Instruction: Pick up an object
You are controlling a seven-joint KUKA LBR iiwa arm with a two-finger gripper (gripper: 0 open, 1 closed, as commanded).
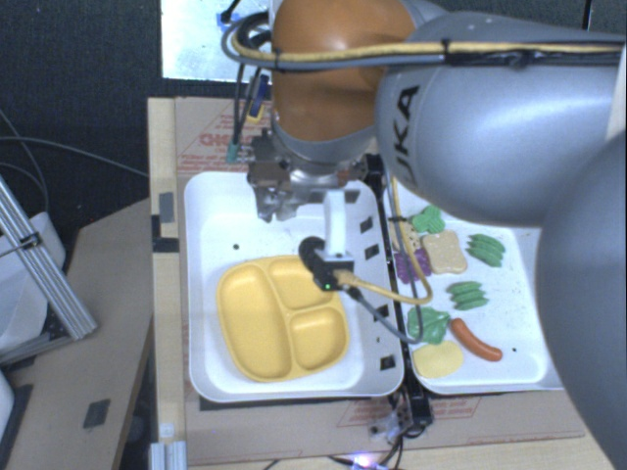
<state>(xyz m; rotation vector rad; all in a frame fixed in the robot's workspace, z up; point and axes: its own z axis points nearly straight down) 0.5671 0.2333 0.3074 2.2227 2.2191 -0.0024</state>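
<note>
The big grey arm with its orange band (490, 116) reaches in from the right across the pale wooden desk (157, 302). Its claw (274, 199) hangs over the far part of the left shallow white bin (220, 213); whether it is apart or together I cannot tell (the wrist hides it). A yellow plastic tray with three compartments (279, 321) lies flat in that bin's near half, just near of the claw. The right shallow white bin (519, 302) holds small toy foods, among them a tan bread slice (446, 253) and a red-orange sausage (475, 341).
</note>
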